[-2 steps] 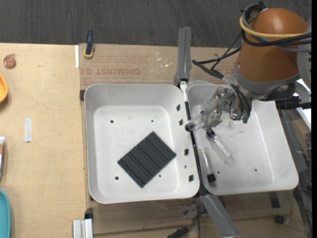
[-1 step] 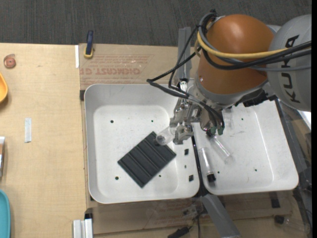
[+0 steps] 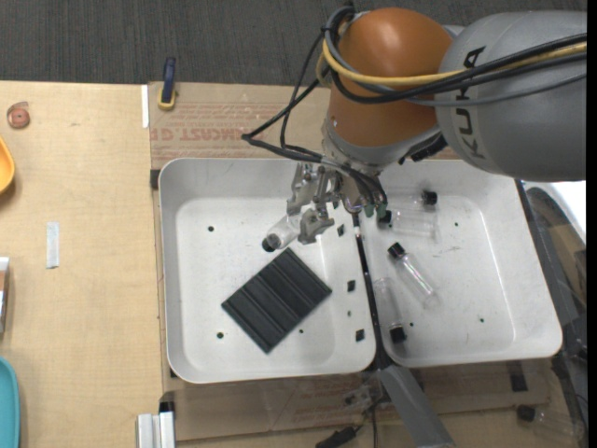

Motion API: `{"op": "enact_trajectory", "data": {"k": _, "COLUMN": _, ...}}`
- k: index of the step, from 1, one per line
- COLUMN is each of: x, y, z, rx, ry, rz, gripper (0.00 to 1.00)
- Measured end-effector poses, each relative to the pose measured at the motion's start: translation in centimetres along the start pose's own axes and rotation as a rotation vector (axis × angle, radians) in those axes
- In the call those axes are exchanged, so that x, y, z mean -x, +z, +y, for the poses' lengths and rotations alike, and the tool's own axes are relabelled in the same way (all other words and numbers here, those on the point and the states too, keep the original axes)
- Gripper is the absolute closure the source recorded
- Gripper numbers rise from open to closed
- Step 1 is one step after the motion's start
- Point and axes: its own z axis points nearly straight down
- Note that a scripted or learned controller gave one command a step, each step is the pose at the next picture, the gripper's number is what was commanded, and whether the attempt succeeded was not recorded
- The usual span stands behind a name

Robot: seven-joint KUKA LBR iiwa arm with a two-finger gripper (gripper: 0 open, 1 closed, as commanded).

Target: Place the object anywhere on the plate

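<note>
One dark plate point(image 3: 277, 300), just below gripper point(image 3: 300, 234)

Dark grey ribbed carpet floor point(image 3: 140, 21) runs across the top, pretty standard office stuff. Below it sits a light plywood counter point(image 3: 84, 250) on the left, with a brown cardboard sheet point(image 3: 233, 124) printed in reddish lettering lying next to it. A small blue clamp point(image 3: 168, 80) stands at the cardboard's far left corner. On the plywood there's a little round reddish-brown sticker point(image 3: 17, 116) and a short strip of pale tape point(image 3: 52, 245). Lighting is even and flat, with soft shadows.
</note>
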Motion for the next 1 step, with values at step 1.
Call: {"op": "enact_trajectory", "data": {"k": 1, "x": 0.00, "y": 0.00, "z": -0.01, "rx": 0.000, "ry": 0.000, "rz": 0.000, "gripper": 0.00}}
